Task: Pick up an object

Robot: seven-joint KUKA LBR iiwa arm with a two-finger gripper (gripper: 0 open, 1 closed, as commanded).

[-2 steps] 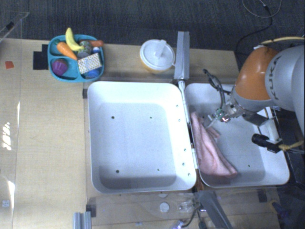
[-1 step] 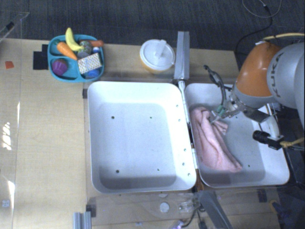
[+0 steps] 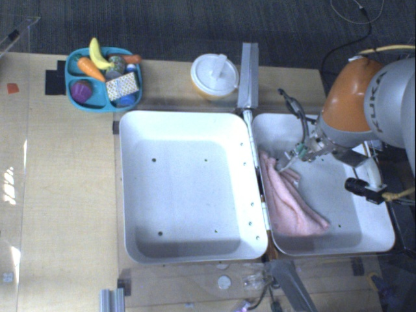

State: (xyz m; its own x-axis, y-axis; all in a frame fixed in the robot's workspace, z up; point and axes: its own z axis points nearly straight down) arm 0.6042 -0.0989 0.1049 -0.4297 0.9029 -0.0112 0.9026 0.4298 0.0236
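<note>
The grey arm (image 3: 383,103), smooth and rounded with a glossy orange band, reaches in from the right over the right bin (image 3: 364,239). Its gripper (image 3: 289,163) sits low at the upper end of a pink cloth (image 3: 292,203); whether it has hold of the fabric I cannot tell. The cloth is soft and rumpled, a long folded strip lying against the bin's left wall and running down toward its near edge. The left bin (image 3: 188,187) is shallow, white, hard plastic with rounded corners and small dark dots on its floor. Behind it on the pale wooden bench (image 3: 58,194) stands a round white lid on a yellow cup (image 3: 214,77), and a blue divided tray (image 3: 71,86) of toy food, a banana (image 3: 97,54) and carrot (image 3: 90,68) among it.
</note>
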